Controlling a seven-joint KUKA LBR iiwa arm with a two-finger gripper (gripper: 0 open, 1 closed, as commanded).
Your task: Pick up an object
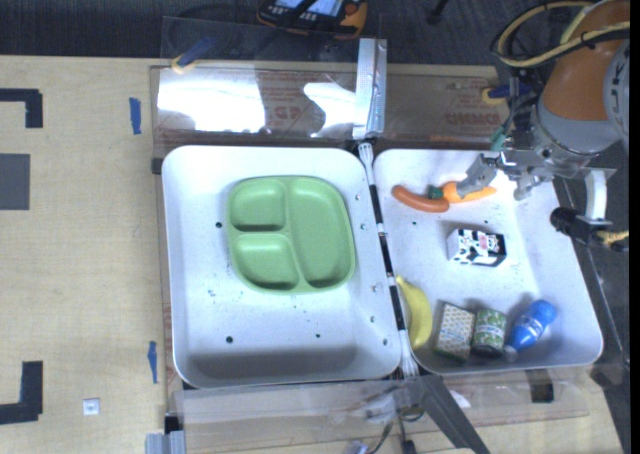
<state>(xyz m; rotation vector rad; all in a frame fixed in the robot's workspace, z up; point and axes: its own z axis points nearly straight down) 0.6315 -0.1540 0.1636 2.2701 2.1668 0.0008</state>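
Nearest, one blue plastic bottle [530, 325], two small cans [472, 331], one yellow banana [418, 310]; fingers [478, 176] unclear above one orange carrot [440, 197].

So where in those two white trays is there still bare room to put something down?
Left bin: bare floor all around the green plate. Right bin: a patch between carrot, cow-print box and banana. Its front edge is crowded.

I can read no text anywhere here. The handheld pendant [312, 0] beyond the bins has a lit screen, but its contents are too small to make out. The patterned box [455, 330] and small can [490, 331] in my right bin [560, 272] carry blurred, illegible printing.
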